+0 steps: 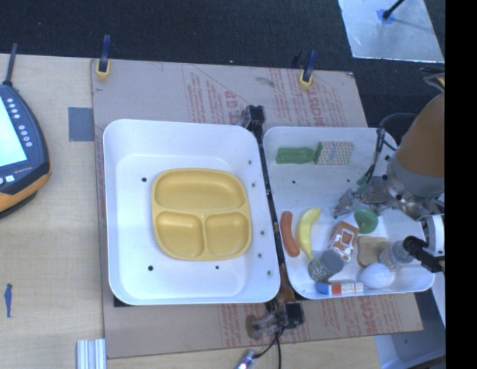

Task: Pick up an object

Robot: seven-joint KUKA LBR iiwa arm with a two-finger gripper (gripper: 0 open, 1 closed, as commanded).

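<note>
The arm enters from the right and the gripper (360, 201) sits low in the right bin (300, 141), at its right-centre. Fingers look spread apart, w/ nothing visible between them, so the gripper reads as open and empty; metal parts there are small and partly blurred.

Key relation: the nearest candidate is the green item (366, 220), just beside the gripper, slightly toward the near edge of the bin and a little right. It is compact, no clear long axis. Judgement: a short move toward the near edge plus descent would put it between the fingers.

Other items, all in the right bin:
- carton (344, 241), orange/white, near-left of the gripper, tilted.
- banana (308, 230) and sausage (288, 234), further left, long axes approx. parallel, running far-to-near.
- can (325, 267) and white ball (375, 275), near edge.
- green block (295, 155), far edge, well apart.

The left bin (119, 206) holds a yellow tray (201, 213); not relevant to the pick.

Risk (est.): tight clutter round the green item; the fingers may hit the carton.
</note>
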